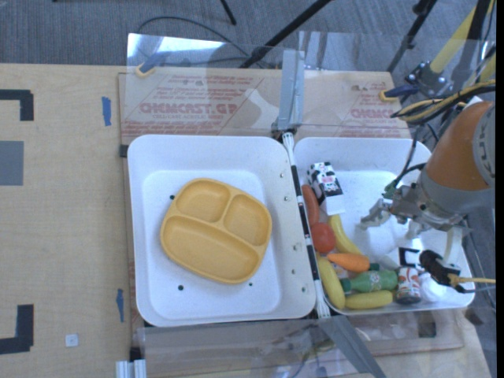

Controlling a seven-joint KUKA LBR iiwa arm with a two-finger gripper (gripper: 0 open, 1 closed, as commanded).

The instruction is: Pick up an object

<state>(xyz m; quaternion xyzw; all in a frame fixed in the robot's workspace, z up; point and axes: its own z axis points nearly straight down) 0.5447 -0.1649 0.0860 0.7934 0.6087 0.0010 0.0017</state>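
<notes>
Diagonally, carrot (348, 261) points toward green bottle (372, 280).

I count two white bins (206, 150). One yellow divided plate (216, 228), three compartments. In the right bin: two bananas (331, 282), one carrot (347, 261), one green bottle (372, 280), one small can (408, 283), one cow-print carton (324, 180). Red items hard to separate, no count.

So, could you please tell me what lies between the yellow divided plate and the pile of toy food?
In the camera view, between the yellow plate and the toy food lie bare floor of the left bin and the two bins' adjoining rims.
</notes>
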